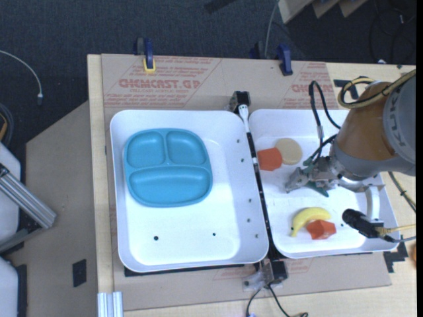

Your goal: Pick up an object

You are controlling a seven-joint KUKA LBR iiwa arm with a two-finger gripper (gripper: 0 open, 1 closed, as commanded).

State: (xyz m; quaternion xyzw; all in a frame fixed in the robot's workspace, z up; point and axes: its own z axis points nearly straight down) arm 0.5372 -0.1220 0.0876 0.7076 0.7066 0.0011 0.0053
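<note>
Spread apart and holding nothing, the jaws of your gripper [295, 181] sit low in the right bin [330, 246], pointing toward the divider between the two bins, with the grey fingers [291, 184] splayed over bare white floor. You can see no object between them.

Far to the left of the jaws, across the divider, the left bin [188, 243] holds a blue divided plate [169, 166] lying flat in its upper left part, with three compartments showing. Nothing rests on the plate.

Moving right, just left of the jaws and slightly above them, an orange-red block [269, 158] sits close to the divider. Touching that block on its right side, and directly above the jaws, is a round tan disc [289, 150] that looks like a cookie or a bun; you cannot tell which.

Below the jaws, toward the near edge of the bin, a yellow banana [308, 216] lies curved with its tip pointing down and left. A second red block [321, 229] rests against the banana's right end.

To the right of the jaws, the grey wrist and the orange band [360, 134] of the arm [396, 121] cover the right part of the bin. Dark cables [317, 111] loop above the jaws.
</note>
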